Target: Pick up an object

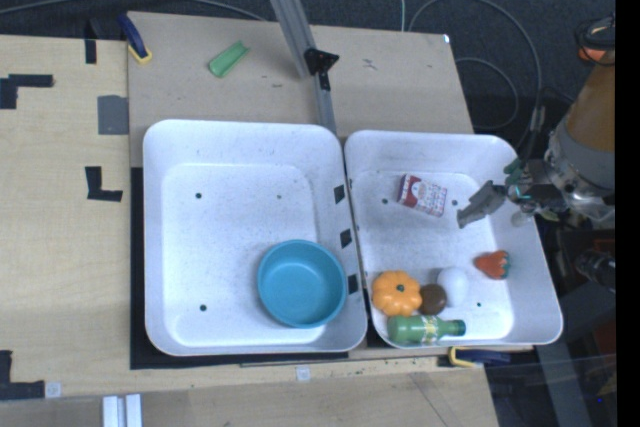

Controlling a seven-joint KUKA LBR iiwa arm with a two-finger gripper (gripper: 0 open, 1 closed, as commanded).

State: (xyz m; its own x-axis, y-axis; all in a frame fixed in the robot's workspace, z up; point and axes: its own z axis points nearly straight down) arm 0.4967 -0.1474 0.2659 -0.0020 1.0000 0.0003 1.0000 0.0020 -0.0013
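Observation:
My gripper (pixel 500 208) hangs over the right edge of the right bin (pixel 440 147), open with nothing between its fingers. One grey finger (pixel 480 204) points left toward a red and white carton (pixel 422 195) lying a short way off. Below the gripper, by the right wall, sits a small red fruit (pixel 491 264). Along the bin's front lie an orange pumpkin (pixel 397 293), a brown ball (pixel 433 298), a white egg (pixel 453 283) and a green bottle (pixel 425 328) on its side. A blue bowl (pixel 301 282) stands in the left bin (pixel 200 155).
A slanted metal pole (pixel 290 0) comes down to the back edge between the bins. A green block (pixel 227 59) and a blue and yellow clamp (pixel 135 40) lie on the bench behind the left bin. Cables loop behind the right bin.

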